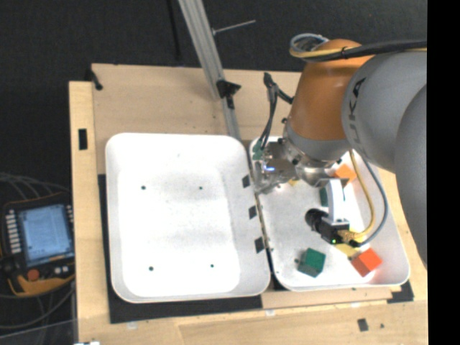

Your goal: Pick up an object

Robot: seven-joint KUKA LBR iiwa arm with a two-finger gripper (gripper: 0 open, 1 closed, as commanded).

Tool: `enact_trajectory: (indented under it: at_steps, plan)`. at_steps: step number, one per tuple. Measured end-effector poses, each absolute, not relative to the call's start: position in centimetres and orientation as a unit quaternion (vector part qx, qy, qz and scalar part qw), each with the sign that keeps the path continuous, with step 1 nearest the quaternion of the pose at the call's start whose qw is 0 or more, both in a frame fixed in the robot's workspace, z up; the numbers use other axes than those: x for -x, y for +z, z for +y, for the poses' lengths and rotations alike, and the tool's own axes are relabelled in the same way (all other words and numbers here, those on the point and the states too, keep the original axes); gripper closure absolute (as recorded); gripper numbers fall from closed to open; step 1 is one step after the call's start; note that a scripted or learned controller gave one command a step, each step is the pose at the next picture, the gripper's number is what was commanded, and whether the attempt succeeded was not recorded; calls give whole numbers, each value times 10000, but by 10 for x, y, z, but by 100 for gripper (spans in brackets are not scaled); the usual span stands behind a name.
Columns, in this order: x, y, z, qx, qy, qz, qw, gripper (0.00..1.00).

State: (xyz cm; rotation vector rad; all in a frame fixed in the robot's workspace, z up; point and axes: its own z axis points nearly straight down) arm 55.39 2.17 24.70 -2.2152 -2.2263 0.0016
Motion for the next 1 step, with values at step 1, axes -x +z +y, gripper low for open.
enact_trajectory:
  at_steps: [1]
  plan:
    - [-554, 252, 72, 7045, -8, -7097, 1, 100]
